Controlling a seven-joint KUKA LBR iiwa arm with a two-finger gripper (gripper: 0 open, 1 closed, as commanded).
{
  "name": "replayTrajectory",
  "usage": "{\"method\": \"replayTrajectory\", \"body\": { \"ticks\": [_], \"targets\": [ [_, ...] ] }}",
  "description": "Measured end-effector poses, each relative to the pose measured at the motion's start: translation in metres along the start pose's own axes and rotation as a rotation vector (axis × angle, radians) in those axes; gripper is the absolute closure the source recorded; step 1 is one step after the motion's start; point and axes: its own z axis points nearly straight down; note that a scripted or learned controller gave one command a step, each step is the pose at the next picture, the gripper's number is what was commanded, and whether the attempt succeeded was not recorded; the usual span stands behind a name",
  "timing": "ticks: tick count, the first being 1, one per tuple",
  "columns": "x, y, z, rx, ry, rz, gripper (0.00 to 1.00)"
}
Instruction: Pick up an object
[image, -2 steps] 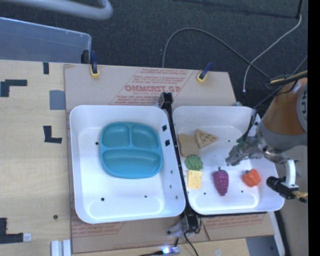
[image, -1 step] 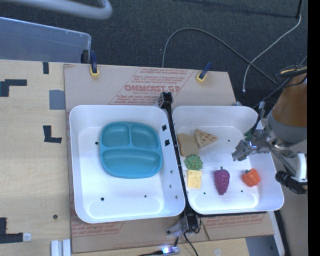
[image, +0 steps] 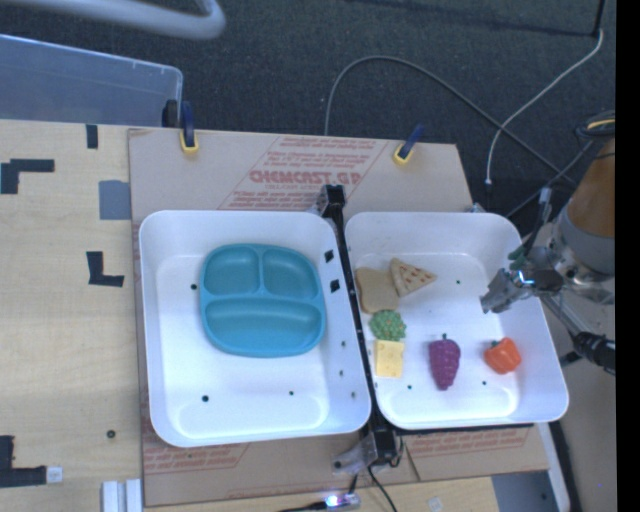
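One gripper (image: 503, 297), grip state unreadable, hovers just above orange pepper (image: 504, 355): approach step; next, descend and close.

Over by the right bin (image: 470, 225), the arm (image: 590, 225) shows a grey, rounded body with an orange band above the wrist. Below that sits a darker grey wrist block, busy with small fittings. The gripper (image: 500, 297) beyond it looks dark and metallic, with a greenish fleck near its base.
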Motion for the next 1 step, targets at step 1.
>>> {"method": "replayTrajectory", "body": {
  "ticks": [1],
  "targets": [
    [0.0502, 0.0135, 0.0145, 0.005, 0.003, -0.005, 1.00]
  ]
}}
